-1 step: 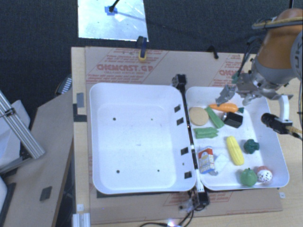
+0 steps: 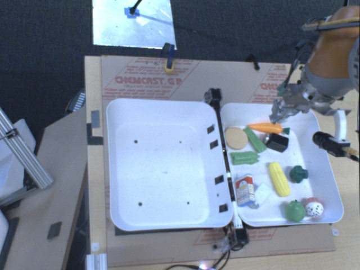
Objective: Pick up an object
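white ball (image 2: 314, 208) front corner | arm slanting down (from right) | tool (image 2: 279, 115) above carrot (image 2: 265, 127)

red print reading "chemcast gp" stands on the brown protective sheet (image 2: 149, 79) beyond the left bin, and again, upside down, beyond the right bin at far right.

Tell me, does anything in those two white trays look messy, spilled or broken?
Nothing looks spilled or broken. All the items, among them a carrot, a corn cob and a small carton, lie loosely jumbled in the right bin. The gripper hovers by the carrot.
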Motion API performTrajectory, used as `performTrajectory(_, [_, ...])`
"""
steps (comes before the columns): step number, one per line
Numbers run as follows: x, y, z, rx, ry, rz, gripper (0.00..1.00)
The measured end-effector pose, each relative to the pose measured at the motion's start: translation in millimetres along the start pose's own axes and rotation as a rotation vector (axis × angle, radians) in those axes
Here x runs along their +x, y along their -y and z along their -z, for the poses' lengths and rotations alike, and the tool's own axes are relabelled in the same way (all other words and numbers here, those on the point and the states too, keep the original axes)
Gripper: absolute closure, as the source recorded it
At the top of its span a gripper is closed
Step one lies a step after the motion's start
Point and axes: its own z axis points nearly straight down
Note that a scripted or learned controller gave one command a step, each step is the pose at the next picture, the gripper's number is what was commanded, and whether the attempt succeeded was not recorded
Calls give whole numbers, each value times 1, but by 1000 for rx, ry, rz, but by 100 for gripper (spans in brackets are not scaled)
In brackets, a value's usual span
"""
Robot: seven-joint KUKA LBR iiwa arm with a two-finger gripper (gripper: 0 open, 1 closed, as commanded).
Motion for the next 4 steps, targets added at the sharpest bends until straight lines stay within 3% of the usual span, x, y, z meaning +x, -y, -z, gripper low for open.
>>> performTrajectory(1, [15,1,117,-10,1,2,100])
performTrajectory(2, [-2,100,76,11,-1,-8,100])
performTrajectory(3, [-1,95,89,-1,1,0,100])
performTrajectory(4, [-9,77,305,-17,5,0,100])
